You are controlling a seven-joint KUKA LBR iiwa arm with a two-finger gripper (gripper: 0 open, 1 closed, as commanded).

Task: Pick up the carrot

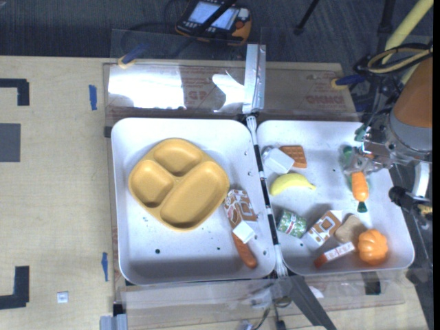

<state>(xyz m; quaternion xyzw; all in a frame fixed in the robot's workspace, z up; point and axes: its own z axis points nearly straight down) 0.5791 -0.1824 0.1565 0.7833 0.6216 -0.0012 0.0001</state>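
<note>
Over the right bin: the grey arm with its orange band reached in from the right, and its tool [363, 155] hung above the far right part of the shallow white right bin [323, 130].
Carrot's place: the small orange plastic carrot with a green tip [359, 186] lay in the right bin close to its right wall, just nearer than the tool and touching or almost touching it as seen from above.
Carrot's long axis: it ran near to far, with the green tip at the near end and the orange body pointing up toward the tool.
Direction from tool: the carrot lay straight toward the near side, with hardly any shift left or right.
Tool state: I could not tell whether it stood apart or together; the metal parts blurred into one another.
Hold: no carrot showed inside the tool, so I judged it not yet grasped.
Neighbours: a round orange toy pumpkin [372, 246] sat nearer in the same bin, apart from the carrot; a yellow plastic banana [291, 183] lay well to the left.
Coming move, as a judgement: a short shift toward the near side, then a descent with the closing direction set left to right across the carrot's width.
Risk: the right wall stood close, leaving little room on that side.
</note>
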